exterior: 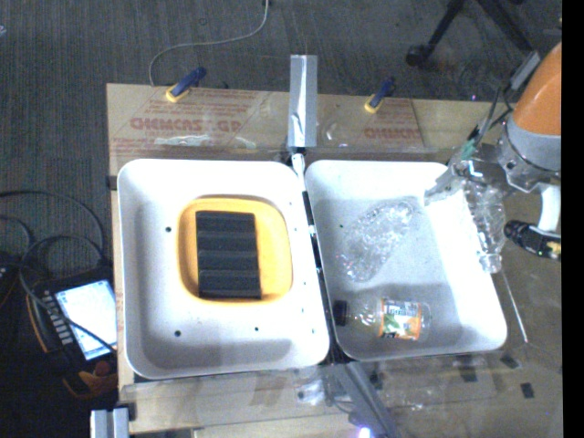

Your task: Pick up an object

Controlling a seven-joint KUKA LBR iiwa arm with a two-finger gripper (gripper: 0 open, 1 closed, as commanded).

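In the right bin (456, 336) lies a crumpled clear plastic piece (374, 235) near the middle. A small clear bottle (388, 319) with an orange label and a black cap lies on its side near the front wall. The left bin (146, 245) holds a yellow rounded block with a black ribbed top (233, 254). My gripper (470, 199) hangs over the right bin's back right corner, below the arm's orange band (547, 99). It is to the right of the crumpled plastic and well behind the bottle. A translucent shape blurs its lower end, so nothing shows clearly in its grasp.
A metal post (302, 99) stands behind the seam between the bins. Two blue-and-yellow clamps (185, 83) (380, 93) hold the board at the back. A tablet and cables (78, 313) lie on the floor to the left.
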